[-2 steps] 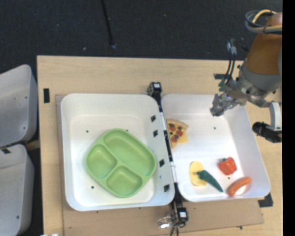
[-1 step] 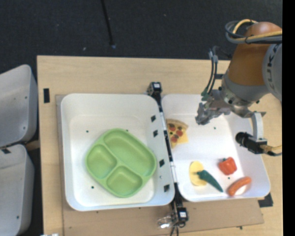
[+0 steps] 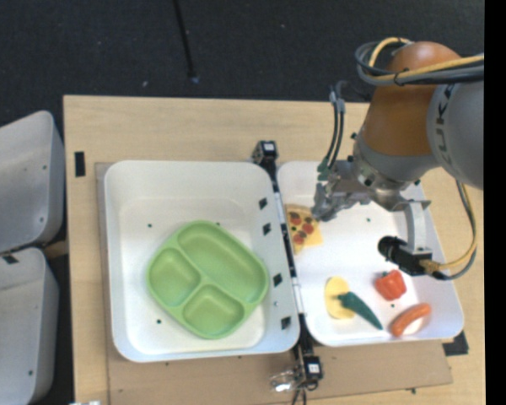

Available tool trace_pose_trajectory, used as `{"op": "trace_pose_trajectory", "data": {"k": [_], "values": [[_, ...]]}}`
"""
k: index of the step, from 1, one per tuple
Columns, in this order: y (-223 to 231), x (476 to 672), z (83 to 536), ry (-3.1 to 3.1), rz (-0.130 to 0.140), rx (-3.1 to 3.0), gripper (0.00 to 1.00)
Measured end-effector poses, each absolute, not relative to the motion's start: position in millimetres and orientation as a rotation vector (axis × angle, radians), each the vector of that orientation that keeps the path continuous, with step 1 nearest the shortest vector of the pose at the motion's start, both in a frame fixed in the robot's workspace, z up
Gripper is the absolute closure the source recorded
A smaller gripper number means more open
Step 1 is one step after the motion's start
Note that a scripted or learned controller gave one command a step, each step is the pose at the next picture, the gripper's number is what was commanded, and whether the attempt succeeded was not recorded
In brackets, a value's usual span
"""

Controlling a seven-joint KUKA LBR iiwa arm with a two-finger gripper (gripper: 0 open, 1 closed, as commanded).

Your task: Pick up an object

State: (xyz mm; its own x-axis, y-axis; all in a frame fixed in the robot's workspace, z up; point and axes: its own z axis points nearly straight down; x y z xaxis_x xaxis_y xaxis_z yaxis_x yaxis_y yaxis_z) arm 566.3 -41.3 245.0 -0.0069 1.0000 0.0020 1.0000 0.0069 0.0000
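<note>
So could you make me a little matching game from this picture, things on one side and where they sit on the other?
Things:
1. green tray
2. pizza slice
3. pincer
4. red block

Places:
A. right bin, by the wall between the bins
B. middle of the left bin
C. right bin, near its right side
D. over the pizza slice's upper edge

Pairs: 1-B, 2-A, 3-D, 4-C

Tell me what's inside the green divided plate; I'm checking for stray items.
The green divided plate in the left bin shows three bare compartments, nothing in them. Whatever lies beneath the plate is covered.
</note>
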Motion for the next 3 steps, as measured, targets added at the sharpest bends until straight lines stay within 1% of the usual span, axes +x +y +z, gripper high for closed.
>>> {"op": "trace_pose_trajectory", "data": {"k": [1,2,3], "values": [[4,535.1,246,-2.227,0.0,-2.214,1.0],[56,515.5,234,-2.227,0.0,-2.214,1.0],[53,516.3,234,-2.223,-0.001,-2.22,0.0]]}}
